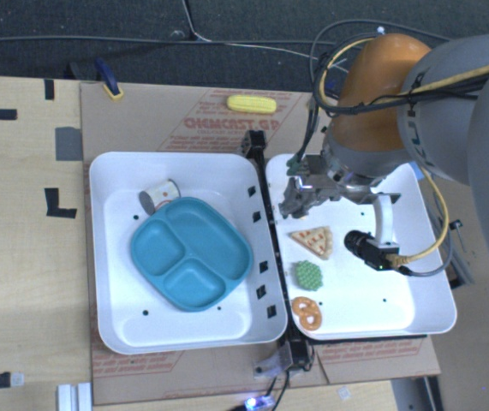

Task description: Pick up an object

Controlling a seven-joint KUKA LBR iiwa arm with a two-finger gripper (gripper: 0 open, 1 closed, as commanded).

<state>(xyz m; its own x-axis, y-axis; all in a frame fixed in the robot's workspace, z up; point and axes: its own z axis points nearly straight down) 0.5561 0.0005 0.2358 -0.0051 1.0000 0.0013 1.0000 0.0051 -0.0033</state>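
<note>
My gripper hangs over the upper left part of the right bin, its dark fingers pointing down near the bin's left wall. Just below it lies a tan pizza-slice toy. A green bumpy round toy sits below that, and a brown pretzel lies near the bin's front left corner. Nothing shows between the fingers, and their spacing is unclear. In the left bin rests a blue divided plate, with a small grey and white cup-like thing at its upper left.
A yellow banana-shaped toy lies on the cardboard behind the bins. A blue and yellow clip sits at the cardboard's back left corner. Black clamps run along the divide between the bins.
</note>
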